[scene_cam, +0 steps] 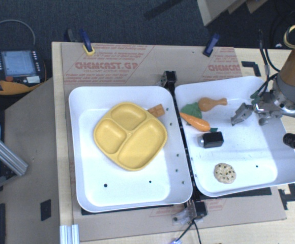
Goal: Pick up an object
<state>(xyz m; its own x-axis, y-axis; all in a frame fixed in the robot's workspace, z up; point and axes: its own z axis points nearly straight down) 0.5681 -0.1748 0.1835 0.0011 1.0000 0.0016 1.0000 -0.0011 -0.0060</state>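
Hovering over the right bin (285,159) with my gripper (249,113) spread and gripping nothing, I judge the pick not yet made: the drumstick (211,103), carrot (195,121), black block (212,139) and cookie (224,173) all lie on its floor.

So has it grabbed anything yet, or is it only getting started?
Nothing looks picked up yet. The claw hangs over the right bin with nothing between its fingers. The carrot, chicken drumstick, black block and cookie all lie on that bin's floor, and the yellow divided plate sits in the left bin. Choosing, gripping and lifting an object are all left.
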